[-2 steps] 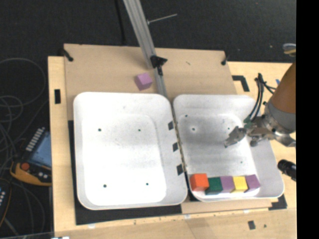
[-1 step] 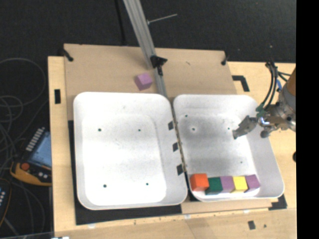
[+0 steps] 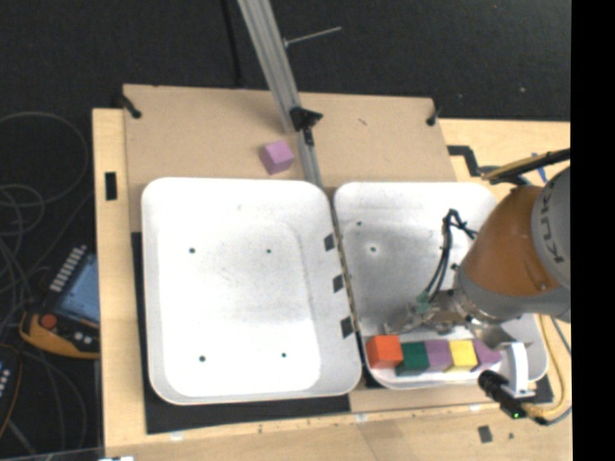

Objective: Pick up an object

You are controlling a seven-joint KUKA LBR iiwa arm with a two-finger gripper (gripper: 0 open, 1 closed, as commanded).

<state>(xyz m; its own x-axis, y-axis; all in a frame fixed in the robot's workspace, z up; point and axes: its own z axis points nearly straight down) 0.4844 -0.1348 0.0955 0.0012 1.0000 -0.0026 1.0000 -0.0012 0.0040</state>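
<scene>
You saw the arm [image 3: 514, 253] bent low over the right bin [image 3: 384, 219], just above a row of blocks at its front edge: orange block [image 3: 385, 351], green block [image 3: 414, 356], purple block [image 3: 438, 353], yellow block [image 3: 463, 353]. The pincer [image 3: 444, 315] was probably near them; its state you could not tell. Another purple cube [image 3: 278, 157] lay on the table [image 3: 384, 128] behind the left bin [image 3: 240, 286].

Grey arm [image 3: 538, 257] with a broad orange band (black cables trailing alongside).
</scene>
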